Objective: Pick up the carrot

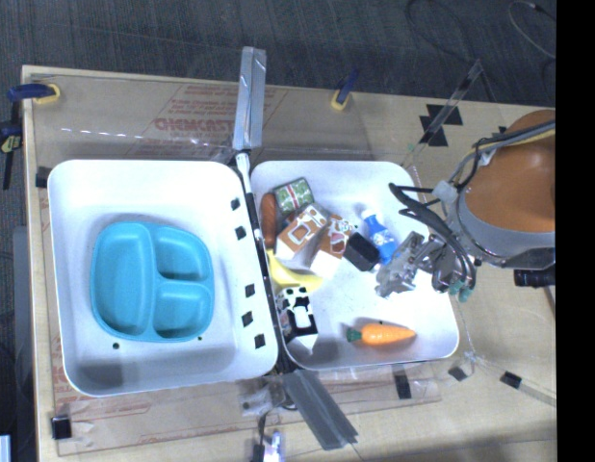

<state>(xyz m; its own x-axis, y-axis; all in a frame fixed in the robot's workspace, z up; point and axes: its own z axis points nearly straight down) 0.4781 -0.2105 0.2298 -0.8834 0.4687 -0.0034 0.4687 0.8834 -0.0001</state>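
Note:
An orange carrot (382, 334) with a green stem end lies near the front edge of the right bin (350, 174), pointing right. My gripper (401, 269) hangs over the right side of that bin, a little behind and to the right of the carrot, apart from it. Nothing shows between its fingers.
The back left of the right bin holds a heap of items: a green box (294, 195), a brown carton (301, 234), a black block (360, 251), a blue piece (378, 233), a banana (290, 275) and a black-and-white box (297, 316). The left bin (76, 186) holds a blue divided tray (153, 281).

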